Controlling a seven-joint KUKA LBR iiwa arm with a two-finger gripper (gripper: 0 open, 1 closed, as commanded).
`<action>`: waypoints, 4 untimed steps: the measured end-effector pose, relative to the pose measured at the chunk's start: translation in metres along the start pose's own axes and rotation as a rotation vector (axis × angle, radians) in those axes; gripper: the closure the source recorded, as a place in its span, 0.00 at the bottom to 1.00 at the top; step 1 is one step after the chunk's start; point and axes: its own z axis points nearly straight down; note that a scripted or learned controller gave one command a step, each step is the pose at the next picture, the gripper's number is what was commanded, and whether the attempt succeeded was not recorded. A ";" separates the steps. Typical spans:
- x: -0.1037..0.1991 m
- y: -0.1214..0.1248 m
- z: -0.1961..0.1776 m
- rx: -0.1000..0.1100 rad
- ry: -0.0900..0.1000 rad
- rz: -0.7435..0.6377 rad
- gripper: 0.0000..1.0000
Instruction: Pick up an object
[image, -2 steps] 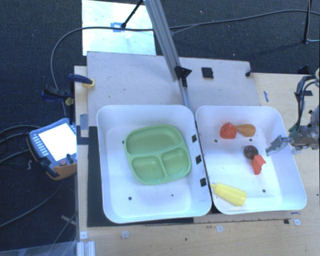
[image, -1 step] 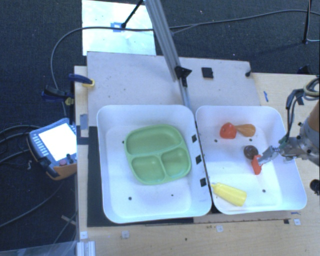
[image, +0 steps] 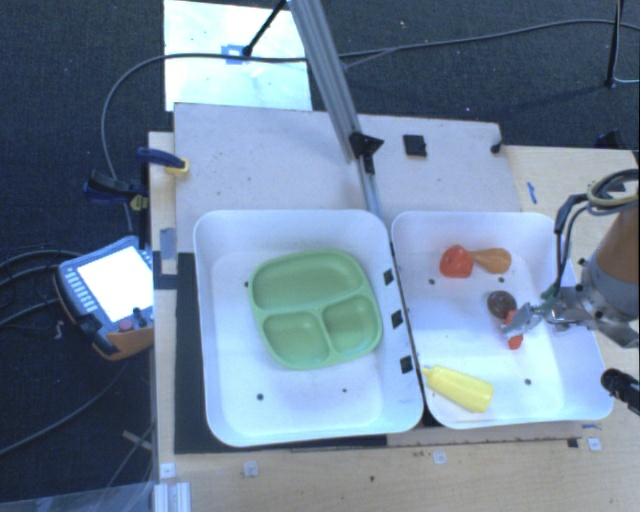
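1. Camera view: yellow object (image: 459, 387) lies in the right bin (image: 570, 405), below and left of the tool (image: 520, 320), long axis slanting down-right.
2. Small red piece (image: 515, 341) sits just under the tool tip; brown disc (image: 501, 301) just above-left.
3. Tool state: cannot tell.
4. Orange-red pair (image: 473, 261) lies farther up-left.

You had the pincer (image: 522, 322) low in the right bin (image: 570, 400), its tips at a small red piece (image: 514, 341). A brown round object (image: 501, 301) sat just beside it; the red-and-orange toy (image: 472, 261) lay farther off, the yellow object (image: 459, 387) nearer the bin's front. The green tray (image: 315, 307) lay well apart, in the left bin (image: 225, 400).
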 end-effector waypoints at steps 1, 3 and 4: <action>0.000 0.000 0.052 -0.001 0.000 0.001 0.00; 0.005 -0.004 -0.021 -0.006 -0.002 -0.004 1.00; 0.010 -0.003 -0.084 -0.009 -0.003 -0.005 1.00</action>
